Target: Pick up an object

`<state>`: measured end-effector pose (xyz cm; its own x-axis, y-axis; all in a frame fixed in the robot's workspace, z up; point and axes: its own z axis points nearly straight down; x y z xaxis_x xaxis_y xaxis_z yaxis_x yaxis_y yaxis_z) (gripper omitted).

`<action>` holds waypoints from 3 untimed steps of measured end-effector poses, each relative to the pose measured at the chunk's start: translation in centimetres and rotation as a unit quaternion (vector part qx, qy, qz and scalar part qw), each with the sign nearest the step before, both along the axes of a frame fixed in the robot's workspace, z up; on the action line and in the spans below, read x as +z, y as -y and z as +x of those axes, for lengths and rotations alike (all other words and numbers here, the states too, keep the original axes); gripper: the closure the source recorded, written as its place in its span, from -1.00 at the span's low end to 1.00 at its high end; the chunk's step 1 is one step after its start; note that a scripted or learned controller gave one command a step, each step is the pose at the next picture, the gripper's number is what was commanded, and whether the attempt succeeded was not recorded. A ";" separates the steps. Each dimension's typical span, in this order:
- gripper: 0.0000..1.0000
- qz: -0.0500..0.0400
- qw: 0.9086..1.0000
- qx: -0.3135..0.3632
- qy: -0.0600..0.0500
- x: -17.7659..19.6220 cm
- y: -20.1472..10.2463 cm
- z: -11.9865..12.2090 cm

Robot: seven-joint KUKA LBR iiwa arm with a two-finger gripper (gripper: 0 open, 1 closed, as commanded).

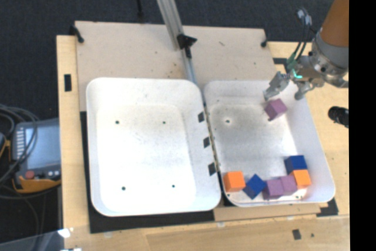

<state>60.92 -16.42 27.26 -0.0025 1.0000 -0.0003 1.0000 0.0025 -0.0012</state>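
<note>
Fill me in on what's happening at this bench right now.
A grey arm with an orange band reaches in from the right, its gripper above the far side of the right bin. A purple block sits tilted just below the fingers; whether it is actually gripped can't be judged. More blocks, orange, blue, purple, cluster along the bin's near edge. The left bin is beside it.

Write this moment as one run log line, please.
gripper: over right bin, far edge | purple block: just below gripper, grasp unclear | other blocks: near edge | left bin
</note>
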 end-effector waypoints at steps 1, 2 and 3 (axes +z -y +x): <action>-1.00 0.000 1.000 0.000 0.001 0.1 0.0 0.0; -1.00 -0.001 1.000 -0.002 -0.002 -5.7 0.9 0.4; -1.00 -0.001 1.000 -0.002 -0.001 -10.0 1.2 0.7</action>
<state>61.64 -17.61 17.23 0.0024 1.0000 -0.0016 1.0000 -0.0024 -0.0034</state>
